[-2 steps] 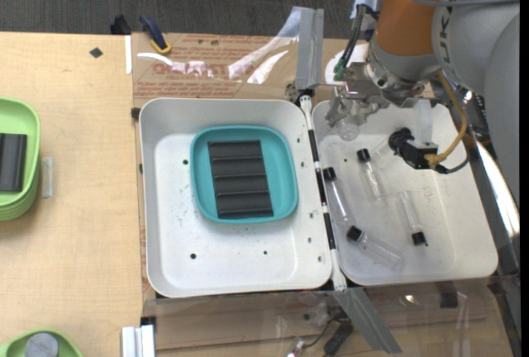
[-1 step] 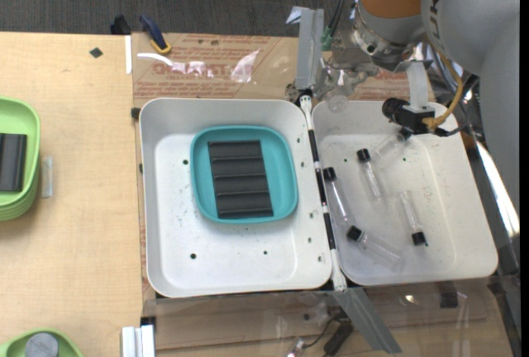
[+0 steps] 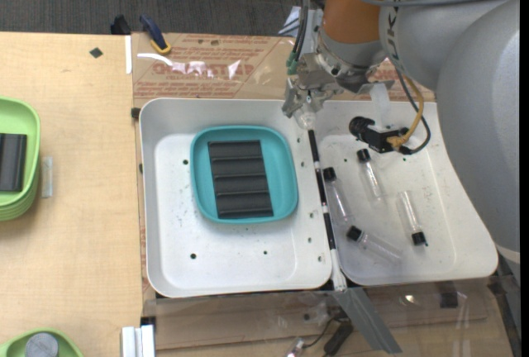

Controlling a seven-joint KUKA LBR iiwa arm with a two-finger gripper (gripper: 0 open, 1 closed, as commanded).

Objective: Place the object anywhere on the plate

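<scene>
camera view: the gripper [image 3: 302,109] hangs over the back rim where the two bins meet; i cannot tell its state; a dark ribbed block [image 3: 239,178] lies on the teal plate [image 3: 202,178] in the left bin [image 3: 165,264]; clear tubes [image 3: 369,178] with black caps lie scattered in the right bin [image 3: 463,248]

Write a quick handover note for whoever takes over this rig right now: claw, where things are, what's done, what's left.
Claw: hovering over the top end of the divider between the two bins; nothing visibly held, finger state unclear.
Teal plate: in the left bin, with a dark ridged block on it.
Right bin: several clear tubes with black caps lie loose.
Done: a block sits on the plate.
Left: if a tube is the target, none is picked yet; confirm which object is meant.
</scene>
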